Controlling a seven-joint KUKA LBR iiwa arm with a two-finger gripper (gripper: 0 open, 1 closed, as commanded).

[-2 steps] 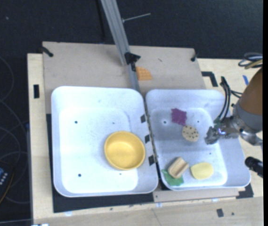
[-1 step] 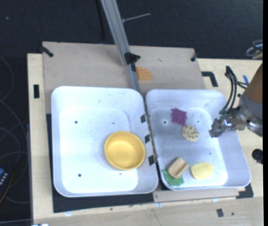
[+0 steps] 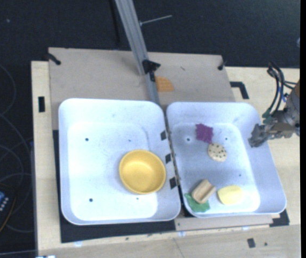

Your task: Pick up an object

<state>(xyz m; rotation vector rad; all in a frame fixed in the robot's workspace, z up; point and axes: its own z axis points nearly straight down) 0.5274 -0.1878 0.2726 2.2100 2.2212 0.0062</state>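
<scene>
Over the right rim of the right bin (image 3: 260,160) hangs the gripper (image 3: 256,136); whether it is released or clenched cannot be told. Just left of it lie a purple piece (image 3: 204,132) and a speckled cookie (image 3: 216,152). Below and left sit a yellow lump (image 3: 230,195) and a tan block (image 3: 201,190) (on something green). Far left, a yellow bowl (image 3: 142,171) rests in the left bin (image 3: 88,122).

**Materials and finishes on the bench**

Both bins (image 3: 83,123) look like smooth white plastic with a soft sheen. The yellow bowl (image 3: 142,171) is glossy plastic. The block (image 3: 202,190) looks like matt wood, the purple piece (image 3: 204,132) like soft matt foam. The bench (image 3: 45,241) is pale wood, matt. The slanted rail (image 3: 133,34) is grey brushed metal.
</scene>
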